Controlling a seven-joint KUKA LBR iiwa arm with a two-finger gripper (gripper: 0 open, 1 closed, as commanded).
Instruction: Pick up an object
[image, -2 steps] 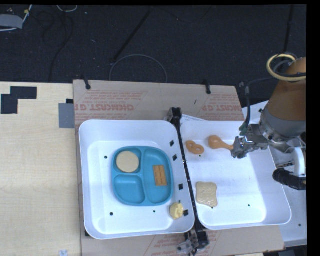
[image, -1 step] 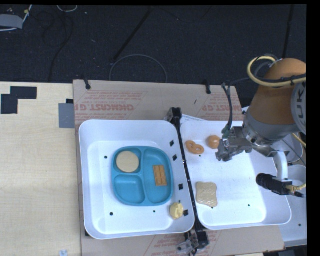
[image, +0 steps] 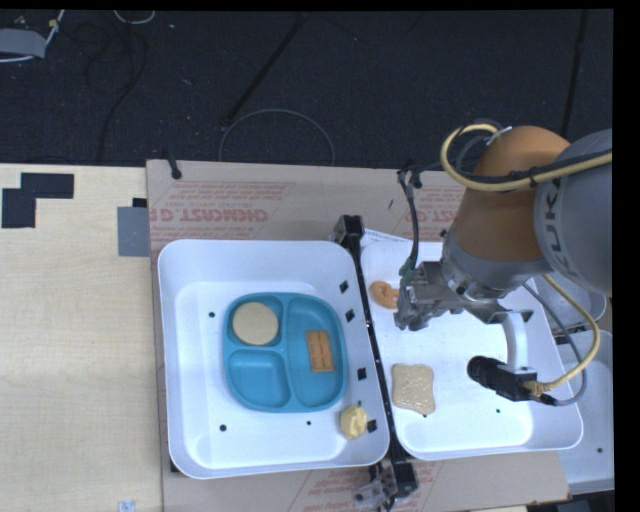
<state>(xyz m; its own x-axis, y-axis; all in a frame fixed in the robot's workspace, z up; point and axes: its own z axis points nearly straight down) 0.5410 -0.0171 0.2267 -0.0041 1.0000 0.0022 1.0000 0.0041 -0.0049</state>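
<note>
My gripper (image: 409, 312) hangs low over the left part of the right bin (image: 470, 435), just right of a small orange-brown pretzel-like piece (image: 382, 293) by the bin's left wall. A pale beige slice of bread (image: 413, 388) lies on the bin floor below the gripper, apart from it. Nothing shows between the fingers. In the left bin (image: 190, 280) a blue divided tray (image: 285, 352) holds a round tan cracker (image: 254, 323) and a small brown biscuit (image: 320, 351). A yellowish lump (image: 353, 421) sits at that bin's lower right corner.
The black divider (image: 365, 340) between the two bins runs close to the gripper's left. The arm's orange band and grey wrist cover the right bin's upper part. Cardboard lies under both bins.
</note>
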